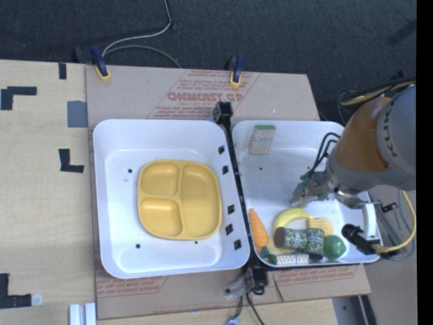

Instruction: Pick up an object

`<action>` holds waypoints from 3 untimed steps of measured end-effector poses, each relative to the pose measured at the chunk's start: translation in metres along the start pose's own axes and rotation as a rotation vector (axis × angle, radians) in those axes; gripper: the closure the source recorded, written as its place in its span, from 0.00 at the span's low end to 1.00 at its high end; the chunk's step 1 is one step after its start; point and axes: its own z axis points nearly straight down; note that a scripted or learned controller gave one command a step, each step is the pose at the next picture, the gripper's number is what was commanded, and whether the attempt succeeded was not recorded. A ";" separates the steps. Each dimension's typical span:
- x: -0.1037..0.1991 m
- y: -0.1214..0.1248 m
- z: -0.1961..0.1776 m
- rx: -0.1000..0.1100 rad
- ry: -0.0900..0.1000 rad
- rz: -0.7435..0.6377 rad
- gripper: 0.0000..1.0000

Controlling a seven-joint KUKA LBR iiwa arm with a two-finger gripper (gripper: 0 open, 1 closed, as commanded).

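Clearly the pick is not yet made. The jaws (pixel 308 189) hang low inside the right bin (pixel 287 156), at the end of the grey arm (pixel 369 147), but whether they are parted or closed cannot be told, and nothing is visibly caught in them. Just below them lies the banana (pixel 291 217); beyond it sit the dark can (pixel 302 238) and green ball (pixel 333 247), with the carrot (pixel 258 227) down to their left. Judging from this, grasping and lifting remain.
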 end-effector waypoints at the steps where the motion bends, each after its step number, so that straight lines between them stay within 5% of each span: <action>1: 0.000 0.000 0.000 0.001 0.000 0.000 0.00; 2: 0.047 -0.038 0.010 0.003 0.001 0.000 0.00; 3: -0.032 0.005 -0.047 0.008 0.001 0.001 0.00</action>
